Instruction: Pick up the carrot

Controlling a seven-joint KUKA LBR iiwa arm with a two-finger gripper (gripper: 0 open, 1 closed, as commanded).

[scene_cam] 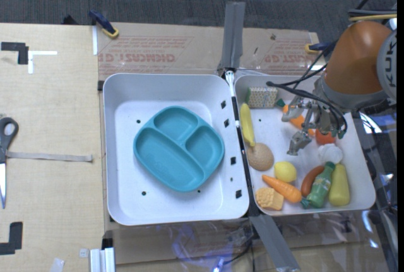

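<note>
Two shallow white bins sit side by side on the table, and the left bin (113,157) has just a blue divided plate (179,148) lying in it, tilted a little off square. The right bin (353,204) is the busy one. The carrot (282,187) lies near its front edge, orange and pointing its thin end toward the back left, with a lemon (285,171) just behind it and a yellow waffle-like piece (270,199) touching its near side. A brown potato-like lump (259,155) sits further left, beside a banana (247,125) that runs along the bin's left wall, and a green-and-tan block (262,97) rests in the back corner. To the right of the carrot I see a red sausage shape (307,180), a green bottle (320,185) and a yellow bottle (339,185) lined up close together. The arm reaches in from the right, and its gripper (300,139) hangs over the middle of the right bin, well behind the carrot and apart from it. Its fingers (295,147) point down, and nothing is between them, though I cannot tell how wide they stand.
</note>
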